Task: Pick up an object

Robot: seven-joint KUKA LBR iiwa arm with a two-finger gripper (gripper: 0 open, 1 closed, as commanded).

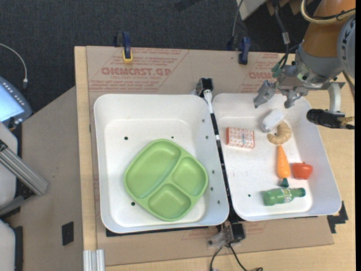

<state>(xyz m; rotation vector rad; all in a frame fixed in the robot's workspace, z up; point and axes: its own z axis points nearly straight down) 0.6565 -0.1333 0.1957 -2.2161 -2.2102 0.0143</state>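
Note:
My gripper (277, 99) hangs open over the far part of the right bin (242, 202), its two grey fingers spread with nothing between them. Just below it lie a small white block (273, 119) and a tan croissant-shaped piece (280, 133). Left of those rests a pink-and-white packet (241, 138). Nearer the front are an orange carrot (282, 162), a red pepper (302, 170) and a green bottle (283, 196) lying on its side.
The left bin (107, 151) holds a green divided plate (166, 179). A black-handled brush (210, 107) lies along the seam between the bins. Blue clamps (127, 45) pin the cardboard at the back edge.

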